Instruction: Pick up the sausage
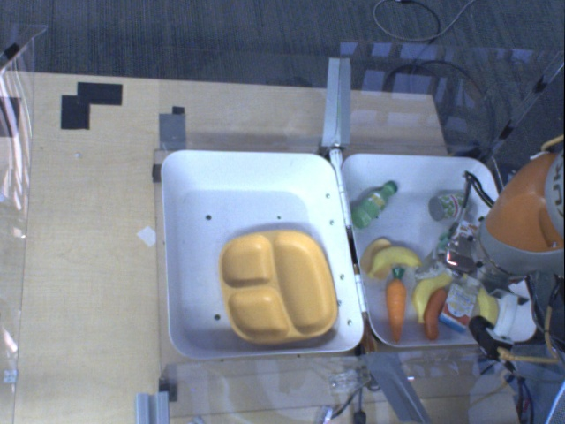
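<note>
Even, bright overhead light is cast; soft shadows are seen beside the yellow tray; focus is slightly soft.

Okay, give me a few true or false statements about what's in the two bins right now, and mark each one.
1. The yellow divided tray lies in the left bin. True.
2. The green bottle lies in the left bin. False: it lies in the right bin.
3. The carrot lies beside the sausage. True.
4. The sausage rests on the yellow tray. False: it lies in the right bin, near the bananas.
</note>
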### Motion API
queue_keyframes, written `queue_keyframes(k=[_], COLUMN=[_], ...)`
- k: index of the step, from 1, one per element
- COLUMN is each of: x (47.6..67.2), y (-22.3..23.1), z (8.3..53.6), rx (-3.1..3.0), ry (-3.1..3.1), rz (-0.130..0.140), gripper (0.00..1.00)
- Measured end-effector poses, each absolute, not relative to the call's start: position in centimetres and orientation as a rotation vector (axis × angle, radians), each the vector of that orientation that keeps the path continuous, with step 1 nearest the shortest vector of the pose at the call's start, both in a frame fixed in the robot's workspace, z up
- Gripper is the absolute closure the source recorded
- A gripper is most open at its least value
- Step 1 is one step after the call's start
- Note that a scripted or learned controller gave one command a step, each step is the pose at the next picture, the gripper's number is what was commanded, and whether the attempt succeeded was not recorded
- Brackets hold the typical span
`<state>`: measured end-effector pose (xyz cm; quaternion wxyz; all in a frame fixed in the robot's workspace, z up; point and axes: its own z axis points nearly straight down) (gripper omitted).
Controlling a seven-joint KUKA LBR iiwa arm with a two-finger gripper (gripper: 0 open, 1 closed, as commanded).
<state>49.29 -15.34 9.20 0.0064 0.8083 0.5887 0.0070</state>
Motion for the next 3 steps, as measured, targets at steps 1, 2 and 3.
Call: queue_keyframes(k=[1,2,3], x=[49.4,50.0,49.9], y=[-16.8,-18.2,-18.2], z=[9.2,9.3,9.2], rx=[2.527,2.537,2.519], ry=[1.851,1.858,1.879], rz=[0.027,0.047,0.045], gripper=[0.0,0.0,0.0])
